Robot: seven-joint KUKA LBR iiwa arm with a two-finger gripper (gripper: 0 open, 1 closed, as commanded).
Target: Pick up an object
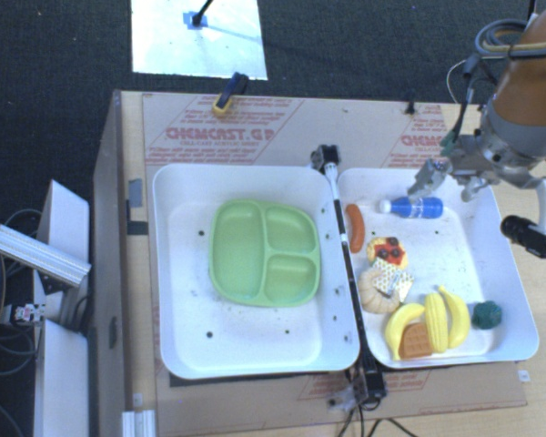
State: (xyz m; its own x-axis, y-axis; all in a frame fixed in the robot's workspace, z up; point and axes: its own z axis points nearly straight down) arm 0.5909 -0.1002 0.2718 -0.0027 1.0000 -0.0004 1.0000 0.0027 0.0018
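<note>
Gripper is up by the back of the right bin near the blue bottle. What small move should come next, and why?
Probably lower the gripper a little and shift it left over the blue bottle. It hangs just above the bottle's right end, off its middle. The bottle lies on its side, apart from the sausage and the pile in the right bin.

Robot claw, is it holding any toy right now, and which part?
Nothing is held. The grey two-finger gripper hovers above the right white bin, beside the small blue plastic bottle, with no toy between its fingers.
</note>
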